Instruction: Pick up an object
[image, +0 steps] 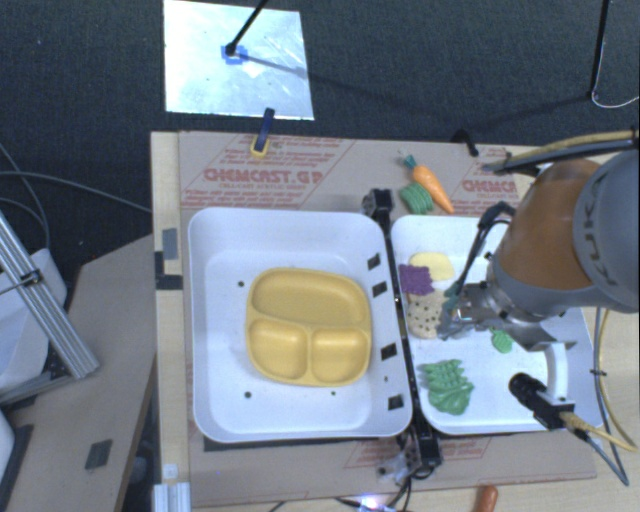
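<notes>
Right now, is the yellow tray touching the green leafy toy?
Apart. The camera view shows the yellow tray in the left bin and the green leafy toy in the right bin, with the bins' rims between.

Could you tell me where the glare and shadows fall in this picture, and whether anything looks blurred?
In the camera view, the silvery sheet at the top reflects light in bright patches; the left bin is evenly lit around the yellow tray; the arm shades part of the right bin; the pincer area is dark and slightly soft, so fine detail is hard to read there.
</notes>
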